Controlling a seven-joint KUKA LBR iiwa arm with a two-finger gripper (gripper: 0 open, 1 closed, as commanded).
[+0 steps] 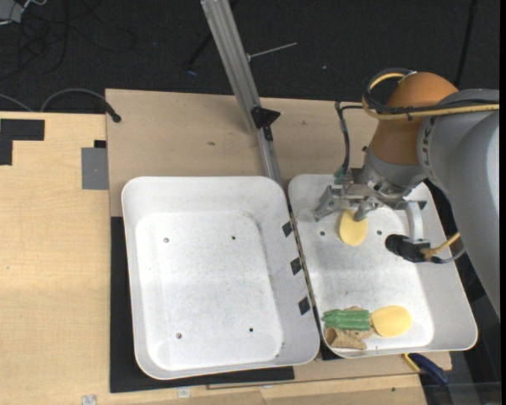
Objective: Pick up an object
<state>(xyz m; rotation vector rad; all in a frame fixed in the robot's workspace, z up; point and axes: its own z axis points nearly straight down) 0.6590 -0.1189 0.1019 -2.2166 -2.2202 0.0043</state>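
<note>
Hand [355, 207] over yellow piece [352, 229]

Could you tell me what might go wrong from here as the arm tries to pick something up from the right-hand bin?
1. The pale yellow rounded object sits right under the gripper; whether it is truly gripped is unclear, so it may slip out on lifting.
2. The green ridged toy, the yellow disc and the tan lumpy piece crowd the near rim of the right-hand white bin, so a grasp there could catch two things or strike the wall.
</note>
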